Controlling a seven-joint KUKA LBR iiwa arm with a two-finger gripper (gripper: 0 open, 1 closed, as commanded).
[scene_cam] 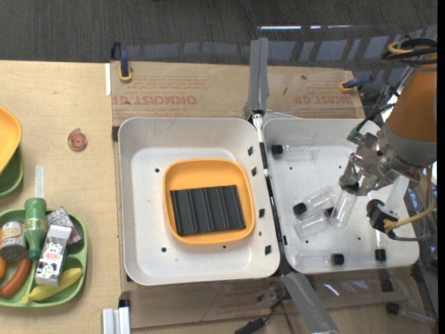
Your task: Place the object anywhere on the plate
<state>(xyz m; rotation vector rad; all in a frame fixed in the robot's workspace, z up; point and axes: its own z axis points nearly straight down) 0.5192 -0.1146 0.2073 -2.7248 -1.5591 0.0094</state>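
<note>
An orange plate point(208, 175) lies in the left bin point(139, 207). A black ridged rectangular object point(208, 209) rests flat on the plate's middle and front. My gripper point(350, 183) hangs over the right bin point(306, 259), near its right side. A clear plastic piece point(340, 209) sits directly under the gripper; whether the two touch is unclear. Two more clear plastic pieces point(311, 212) lie on the bin floor just left of it.
Small black fittings point(300, 207) dot the right bin's floor. A grey divider point(259, 75) stands behind the gap between the bins. On the wooden table at far left is a green tray point(73, 273) with toy food, plus an orange bowl point(7, 141).
</note>
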